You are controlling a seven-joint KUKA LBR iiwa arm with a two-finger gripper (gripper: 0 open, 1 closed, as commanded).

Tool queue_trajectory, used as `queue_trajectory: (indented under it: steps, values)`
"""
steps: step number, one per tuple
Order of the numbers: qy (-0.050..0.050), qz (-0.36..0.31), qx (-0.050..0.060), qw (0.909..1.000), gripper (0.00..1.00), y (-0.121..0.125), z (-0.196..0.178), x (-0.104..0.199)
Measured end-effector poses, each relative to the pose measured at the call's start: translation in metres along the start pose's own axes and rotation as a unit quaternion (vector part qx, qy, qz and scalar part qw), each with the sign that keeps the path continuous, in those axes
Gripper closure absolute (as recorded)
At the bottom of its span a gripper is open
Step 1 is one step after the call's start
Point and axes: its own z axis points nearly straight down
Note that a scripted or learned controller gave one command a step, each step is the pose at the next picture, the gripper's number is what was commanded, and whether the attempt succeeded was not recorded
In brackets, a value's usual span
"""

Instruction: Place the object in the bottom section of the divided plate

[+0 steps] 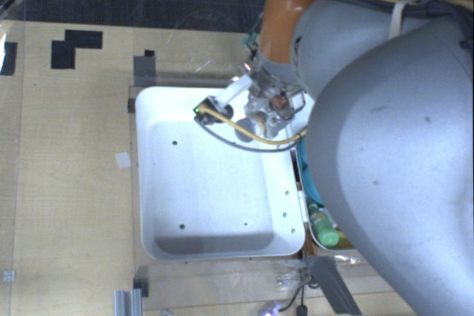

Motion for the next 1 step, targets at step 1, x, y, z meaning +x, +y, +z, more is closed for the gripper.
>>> queue_trajectory:
  steps: [1]
  values:
    - [0.003,0.177,0.000,0.9843,1.00,-0.0186,-0.0828,0.0461]
